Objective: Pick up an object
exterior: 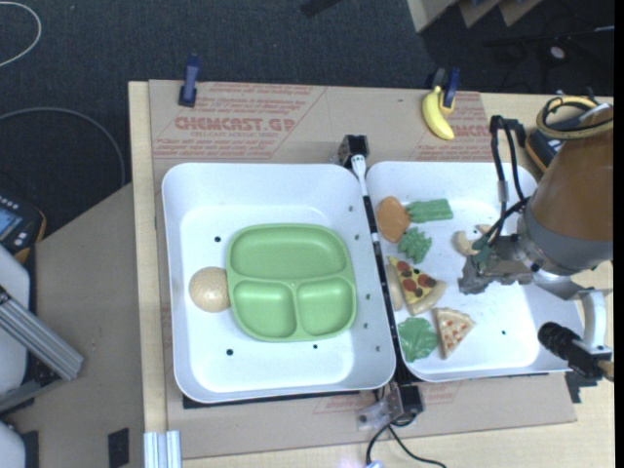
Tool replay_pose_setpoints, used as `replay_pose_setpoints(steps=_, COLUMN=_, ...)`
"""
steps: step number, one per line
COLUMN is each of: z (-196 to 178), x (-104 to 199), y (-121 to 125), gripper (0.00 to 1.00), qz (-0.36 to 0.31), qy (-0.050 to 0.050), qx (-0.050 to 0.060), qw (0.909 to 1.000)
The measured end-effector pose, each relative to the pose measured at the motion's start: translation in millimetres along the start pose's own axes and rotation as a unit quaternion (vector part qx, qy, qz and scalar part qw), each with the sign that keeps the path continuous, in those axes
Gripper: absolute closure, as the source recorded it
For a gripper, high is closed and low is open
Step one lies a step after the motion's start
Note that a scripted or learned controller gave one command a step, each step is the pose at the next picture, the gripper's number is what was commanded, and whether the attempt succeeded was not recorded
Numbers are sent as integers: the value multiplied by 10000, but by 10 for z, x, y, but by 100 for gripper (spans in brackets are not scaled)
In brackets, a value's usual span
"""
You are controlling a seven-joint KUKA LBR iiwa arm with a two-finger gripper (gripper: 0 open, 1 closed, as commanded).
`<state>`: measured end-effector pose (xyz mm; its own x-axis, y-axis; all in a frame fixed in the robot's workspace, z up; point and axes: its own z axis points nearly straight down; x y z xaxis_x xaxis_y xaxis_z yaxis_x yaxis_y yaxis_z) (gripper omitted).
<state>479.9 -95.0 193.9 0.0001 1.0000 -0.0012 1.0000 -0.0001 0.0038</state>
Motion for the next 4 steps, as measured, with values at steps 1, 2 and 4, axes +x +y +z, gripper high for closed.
replay_pose_setpoints(steps=1, z=1071, x=-80, y=19, gripper=100, qz=13, qy=3, qx=-26, qw=10000)
replay_pose_setpoints(steps=2, z=914, x=-82, y=34, gripper=100, qz=5, qy=-12, qx=-64, qw=10000)
replay_pose_setpoints(steps=4, z=-994, x=492, y=16, gripper=100, qz=-36, qy=14, qx=-65, qw=10000)
